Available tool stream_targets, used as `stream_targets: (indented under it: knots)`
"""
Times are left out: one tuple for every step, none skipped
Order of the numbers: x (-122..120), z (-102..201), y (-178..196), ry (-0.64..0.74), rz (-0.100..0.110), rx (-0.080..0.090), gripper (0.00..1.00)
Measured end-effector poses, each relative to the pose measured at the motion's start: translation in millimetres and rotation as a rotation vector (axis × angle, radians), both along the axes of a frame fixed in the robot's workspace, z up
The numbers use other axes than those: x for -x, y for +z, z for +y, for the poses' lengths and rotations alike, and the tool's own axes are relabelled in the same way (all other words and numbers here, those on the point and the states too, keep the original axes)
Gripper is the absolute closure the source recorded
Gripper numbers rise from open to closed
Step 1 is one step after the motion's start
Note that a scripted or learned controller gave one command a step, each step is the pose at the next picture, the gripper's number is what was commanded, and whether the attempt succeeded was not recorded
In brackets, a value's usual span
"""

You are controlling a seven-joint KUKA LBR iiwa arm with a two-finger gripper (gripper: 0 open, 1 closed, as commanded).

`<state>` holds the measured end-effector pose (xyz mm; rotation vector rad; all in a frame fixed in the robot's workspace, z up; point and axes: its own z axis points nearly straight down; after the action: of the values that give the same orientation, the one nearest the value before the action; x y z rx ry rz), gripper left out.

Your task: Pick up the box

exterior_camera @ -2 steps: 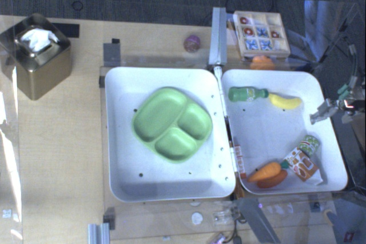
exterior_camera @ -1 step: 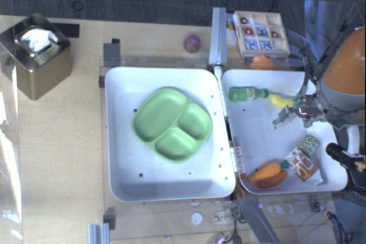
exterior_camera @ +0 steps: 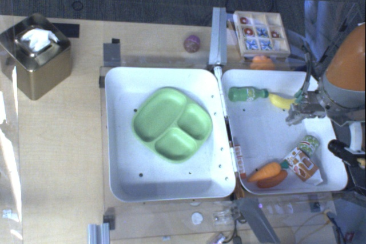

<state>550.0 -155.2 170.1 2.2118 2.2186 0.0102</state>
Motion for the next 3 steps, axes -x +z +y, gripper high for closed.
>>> stream_targets:
  knots:
    - [0, 0, 0, 0.0, 0.0, 0.0, 0.0]
    - [-30, 63, -41, 0.109, 0.008, -0.001, 0.0]
    - [-96, 31, -81, 0.053, 0.004, 0.0, 0.0]
